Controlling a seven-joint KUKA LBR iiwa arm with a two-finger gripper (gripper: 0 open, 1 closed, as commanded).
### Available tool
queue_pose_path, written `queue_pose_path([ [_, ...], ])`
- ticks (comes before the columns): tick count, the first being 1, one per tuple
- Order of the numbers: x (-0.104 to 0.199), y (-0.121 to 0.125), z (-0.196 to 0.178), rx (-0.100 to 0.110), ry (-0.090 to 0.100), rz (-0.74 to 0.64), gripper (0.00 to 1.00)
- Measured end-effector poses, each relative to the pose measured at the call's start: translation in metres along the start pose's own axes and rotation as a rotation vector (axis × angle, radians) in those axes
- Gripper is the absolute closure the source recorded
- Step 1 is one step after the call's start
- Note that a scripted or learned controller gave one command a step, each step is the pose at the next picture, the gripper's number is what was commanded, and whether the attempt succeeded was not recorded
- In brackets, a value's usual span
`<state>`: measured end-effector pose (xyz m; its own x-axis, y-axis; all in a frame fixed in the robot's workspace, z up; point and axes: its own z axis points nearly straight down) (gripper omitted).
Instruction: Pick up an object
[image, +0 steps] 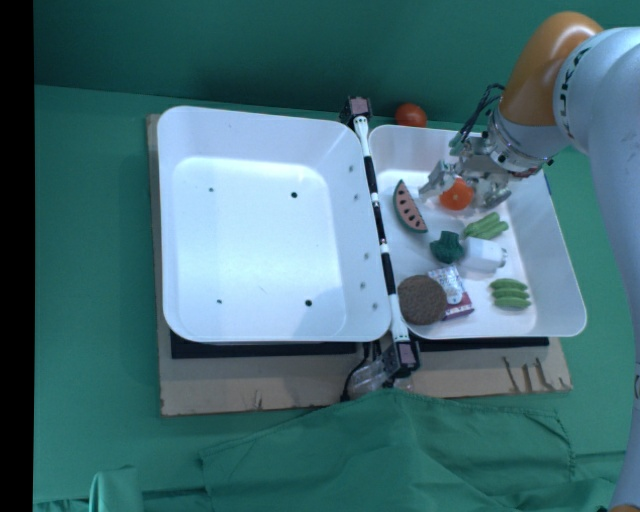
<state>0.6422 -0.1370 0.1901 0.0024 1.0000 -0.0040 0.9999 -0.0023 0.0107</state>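
A: Gripper (462, 186) first. We see it low over the right bin (560, 300), near that bin's far side, with the grey arm (610, 80) and its orange band (545, 60) coming in from the right.

B: Fingers?

A: Spread, we'd say. One metal finger sits left of the red tomato-like piece (456, 196), the rest of the head sits right of it and above. The red piece lies right at the fingertips, but we can't tell whether it is pinched or just lying under them.

B: So not a confirmed hold. Other things in that bin?

A: Watermelon slice (405, 207) to the left of the red piece. Pea pod (486, 226) just below the gripper. Dark green chunk (446, 246) touching a white block (482, 257). Second pea pod (510, 293) toward the near right corner. Brown round disc (422, 299) at the near left, beside a red and white packet (452, 288).

B: Outside the bins?

A: We mark another red tomato (410, 115) on the green cloth (90, 250) beyond the right bin's far edge. Left bin (200, 150) sits beside it, a black and white bar (373, 200) between the two.
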Motion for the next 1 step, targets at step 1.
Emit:
queue_pose_path([
  [1,-0.0056,-0.0065,0.0045,-0.004,0.001,-0.001,0.00],
])
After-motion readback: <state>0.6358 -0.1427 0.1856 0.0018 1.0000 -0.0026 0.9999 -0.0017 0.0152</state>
